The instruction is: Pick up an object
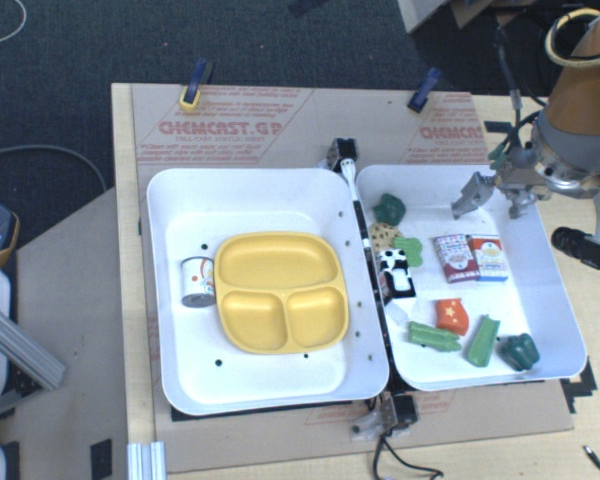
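White bins: two shallow bins sit side by side on a cardboard-covered bench; left bin (170, 268), right bin (550, 298).
Left bin contents: a yellow divided plate (280, 290) lies near the middle, with a small can (197, 281) on its side just beside the plate's left edge.
Right bin contents: a dark green piece (389, 209), a spotted piece (382, 235), a black-and-white toy (396, 268), two small cartons (471, 257) touching each other, an orange-red piece (452, 315), a green pod (433, 336), a green stick (482, 340) and a green pepper (519, 351).
Gripper: the gripper (495, 196) hangs over the upper part of the right bin, fingers spread wide, nothing between them.
Step in hand: approach; nothing is grasped yet.
Nearest candidate: the two cartons, just below the fingertips; this is a judgement only.
Next move: lower over one item, centre it between the fingers, then close.
Risk: the touching cartons may shift or lift together.
Cut off: the arm's upper part runs out at the right edge.
Hard to make out: the exact identity of the small pieces and the gripper's height above the bin floor.
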